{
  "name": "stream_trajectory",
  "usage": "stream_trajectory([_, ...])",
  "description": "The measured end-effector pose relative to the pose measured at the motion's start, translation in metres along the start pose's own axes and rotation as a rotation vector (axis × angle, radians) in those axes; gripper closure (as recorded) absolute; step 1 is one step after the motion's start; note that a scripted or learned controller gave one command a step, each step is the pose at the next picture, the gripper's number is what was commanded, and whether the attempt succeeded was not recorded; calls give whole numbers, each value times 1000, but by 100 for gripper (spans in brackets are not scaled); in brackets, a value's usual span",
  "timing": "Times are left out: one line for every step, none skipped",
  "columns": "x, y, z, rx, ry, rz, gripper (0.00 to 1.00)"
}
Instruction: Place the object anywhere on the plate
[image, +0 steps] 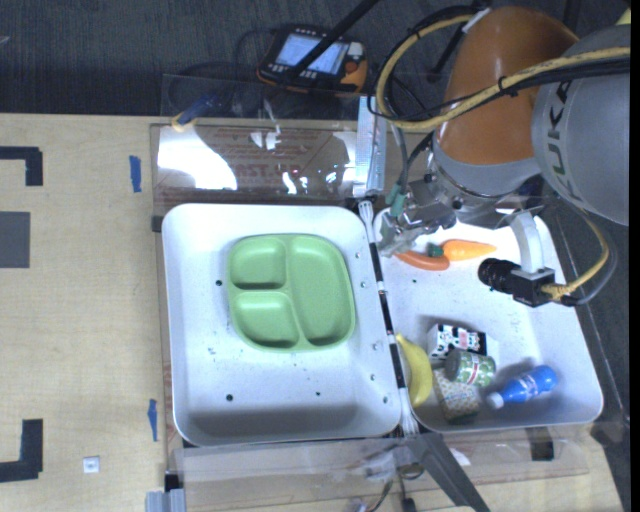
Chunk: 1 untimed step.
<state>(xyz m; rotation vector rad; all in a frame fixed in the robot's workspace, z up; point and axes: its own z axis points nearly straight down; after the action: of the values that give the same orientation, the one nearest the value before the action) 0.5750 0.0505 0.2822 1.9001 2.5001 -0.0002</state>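
- One carrot (452, 252) is looking like the task's thing: you are seeing it lying on its side at the top of the right bin (560, 330), orange body pointing right and a green end toward the divider, just under the arm's wrist. That is a judgement, since the task names no object.
- Hovering just beside its left end, the gripper (400, 226) is sitting low over the bin's upper left corner; you cannot tell from this slanted view whether the fingers are spread, closed, or gripping the carrot, because the wrist and cabling are covering them.
- You are probably watching a pick in progress, as the tool is sitting right at the carrot and well apart from the plate.
- Waiting in the left bin (200, 380), the green plate (292, 290) is lying flat with three compartments facing up, so any of them is serving as a landing spot.
- Clustering at the right bin's lower edge, a banana (417, 368), a patterned cup (460, 385), a small dark box (458, 340) and a blue bottle (521, 386) are staying well apart from the carrot, leaving room around it.
- A black fitting (515, 280) on the yellow cable is hanging near the carrot's right end; you should be watching it for snagging.
- Carrying both bins, the wooden worktop (80, 300) is spreading out to the left.
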Motion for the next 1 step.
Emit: stream_trajectory([-1, -26, 94, 4, 2, 130, 100])
